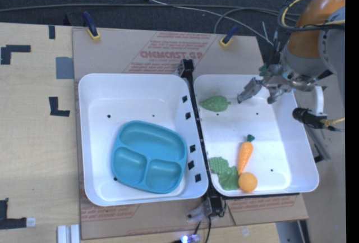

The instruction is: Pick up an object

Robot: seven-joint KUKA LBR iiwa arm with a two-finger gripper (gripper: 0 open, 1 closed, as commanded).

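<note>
Gripper [259, 94] spread open, ungrasping, above right bin's [297, 141] far edge — bare floor beneath — carrot [245, 155] nearer.

my arm [331, 40] is grey with an orange band [317, 17] above the wrist, and my gripper [259, 96] is a dull metallic grey. both bins are white: the left bin [95, 96] carries a light blue divided plate [148, 156], and the right bin [291, 141] carries a pale green leaf-shaped piece [214, 104], an orange carrot [245, 156] with a dark green top, a round orange-yellow fruit [247, 182], and a green leafy piece [222, 172]. small black dots mark each bin floor. the cardboard sheet [168, 51] under them is tan with faded red lettering. the table [33, 141] is pale wood with black tape marks. two clamps [91, 27] are blue and yellow.
</note>
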